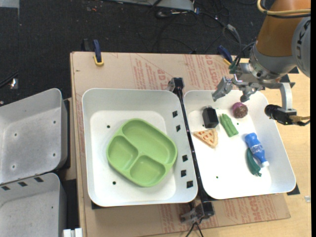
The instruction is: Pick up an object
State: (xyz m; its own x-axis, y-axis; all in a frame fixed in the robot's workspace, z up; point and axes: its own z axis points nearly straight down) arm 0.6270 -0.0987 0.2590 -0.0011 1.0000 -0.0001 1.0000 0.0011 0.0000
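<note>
The gripper hangs over the right bin near its far rim, fingers apart and holding nothing. Just beside its fingertips, toward the bin's middle, lies a small, round, dark purple ball, apart from them.

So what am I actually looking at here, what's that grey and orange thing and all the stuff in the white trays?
That is a robot arm, filmed by one camera looking down from above. At its end is a gripper, a two-fingered claw, hanging over the far edge of the right tray; it looks open, with nothing between its fingers. In that tray lie a black block, a green stick, a purple ball, a toy pizza slice and a blue bottle over something dark green. The left tray holds a green divided plate.
</note>
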